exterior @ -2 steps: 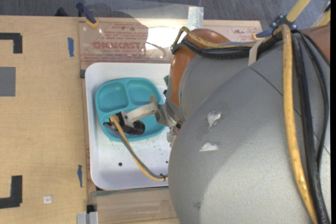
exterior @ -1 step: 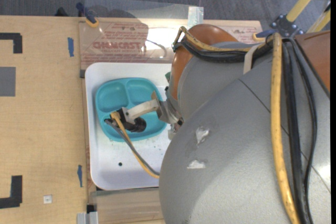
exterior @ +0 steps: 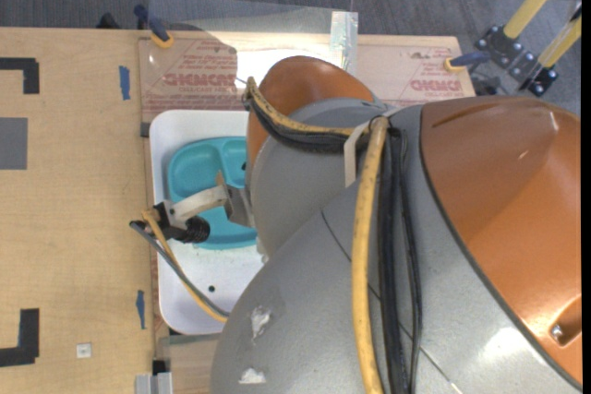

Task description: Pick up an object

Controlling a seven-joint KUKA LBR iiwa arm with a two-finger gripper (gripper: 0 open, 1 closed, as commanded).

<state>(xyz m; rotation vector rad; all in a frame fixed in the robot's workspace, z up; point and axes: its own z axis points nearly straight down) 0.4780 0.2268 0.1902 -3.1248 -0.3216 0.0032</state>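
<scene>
A teal divided plate (exterior: pixel 199 175) lies in the white bin (exterior: pixel 171 129) at the left of centre. The arm's grey and orange body covers most of the bin and the right side of the plate. A pale finger-like part with a black fitting (exterior: pixel 189 215) reaches out from under the arm over the plate's lower left edge. The gripper's tip is hidden by the arm.
A yellow cable (exterior: pixel 185 277) loops from the black fitting down across the bin floor. A clear plastic wall (exterior: pixel 277 60) stands behind the bin. A wooden board (exterior: pixel 69 198) with black marks and blue tape lies to the left. Yellow-handled clamps (exterior: pixel 517 51) sit at the top right.
</scene>
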